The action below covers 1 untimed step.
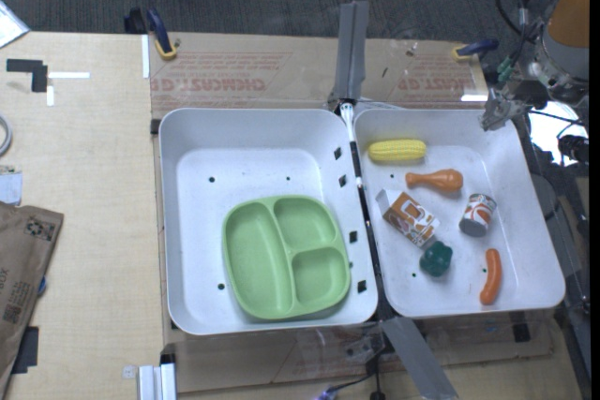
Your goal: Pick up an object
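Clearly, the gripper is hovering at the far right corner of the right bin, above its rim; how its jaws stand I cannot tell, and it is holding nothing that I can see. Several toy foods are lying in this bin — a corn cob, a drumstick, a small carton, a can, a green piece and a sausage. All are probably light, stiff and rather slippery. The corn cob is lying apart from the others, so taking it across its middle seems safest.
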{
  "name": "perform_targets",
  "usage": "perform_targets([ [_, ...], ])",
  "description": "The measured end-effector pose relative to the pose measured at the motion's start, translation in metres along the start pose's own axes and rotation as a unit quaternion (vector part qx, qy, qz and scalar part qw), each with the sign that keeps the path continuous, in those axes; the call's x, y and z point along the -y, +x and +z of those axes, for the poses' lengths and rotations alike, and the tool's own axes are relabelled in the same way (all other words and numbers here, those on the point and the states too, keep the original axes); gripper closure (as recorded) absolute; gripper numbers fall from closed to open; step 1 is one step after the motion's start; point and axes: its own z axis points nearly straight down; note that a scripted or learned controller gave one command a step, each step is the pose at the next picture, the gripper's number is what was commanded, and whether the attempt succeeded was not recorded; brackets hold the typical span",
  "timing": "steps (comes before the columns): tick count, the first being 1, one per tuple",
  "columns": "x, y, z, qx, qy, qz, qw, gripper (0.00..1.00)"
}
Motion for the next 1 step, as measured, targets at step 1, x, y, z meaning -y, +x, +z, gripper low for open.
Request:
perform_targets([
  [1,-0.0025,0.0708,0.1094,0.0,-0.002,-0.242,0.9704,1.0],
])
